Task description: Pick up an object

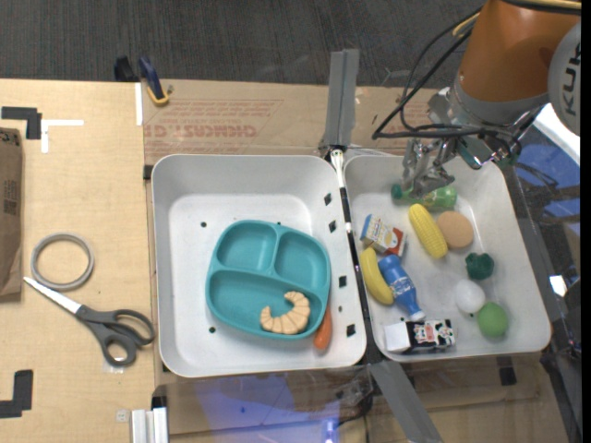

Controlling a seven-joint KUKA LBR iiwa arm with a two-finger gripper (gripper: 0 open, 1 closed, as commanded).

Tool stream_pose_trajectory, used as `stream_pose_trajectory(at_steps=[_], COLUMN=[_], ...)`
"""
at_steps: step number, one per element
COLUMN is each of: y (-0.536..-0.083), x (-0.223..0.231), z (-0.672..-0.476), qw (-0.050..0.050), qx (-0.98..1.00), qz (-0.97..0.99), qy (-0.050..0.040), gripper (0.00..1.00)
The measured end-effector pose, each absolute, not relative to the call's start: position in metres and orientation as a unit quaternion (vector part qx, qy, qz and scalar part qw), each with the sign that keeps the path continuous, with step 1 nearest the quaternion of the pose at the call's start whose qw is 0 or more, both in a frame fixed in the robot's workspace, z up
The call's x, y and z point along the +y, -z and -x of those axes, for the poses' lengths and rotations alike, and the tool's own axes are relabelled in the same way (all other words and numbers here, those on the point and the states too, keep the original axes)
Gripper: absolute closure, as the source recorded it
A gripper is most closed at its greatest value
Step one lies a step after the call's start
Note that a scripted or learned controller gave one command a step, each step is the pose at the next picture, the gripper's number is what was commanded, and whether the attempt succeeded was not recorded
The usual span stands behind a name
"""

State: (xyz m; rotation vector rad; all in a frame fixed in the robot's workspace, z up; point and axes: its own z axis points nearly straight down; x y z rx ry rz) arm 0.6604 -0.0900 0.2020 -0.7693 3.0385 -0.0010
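- The gripper (427,175) reaches down in the right bin's (520,218) far corner, right over a green toy (438,196) lying against the far wall; whether it clasps the toy, I cannot tell
- Just nearer lie a corn cob (428,230) and a tan egg (454,230)
- The left bin (175,247) holds a teal divided plate (268,280) with a croissant (286,314)

One fixed overhead camera, slanted down on both bins (166,275).
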Motion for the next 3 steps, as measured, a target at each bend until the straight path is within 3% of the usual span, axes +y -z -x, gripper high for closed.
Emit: stream_pose_trajectory(at_steps=[1,2,3], y=[-0.267,-0.282,-0.292], x=[-0.085,-0.121,-0.12], z=[-0.66,-0.66,-0.661], qw=[0.004,0.003,0.006], qx=[0.947,0.902,0.903], qz=[0.321,0.431,0.429], qy=[0.0003,0.0003,0.0003], gripper=[1.0,1.0,1.0])
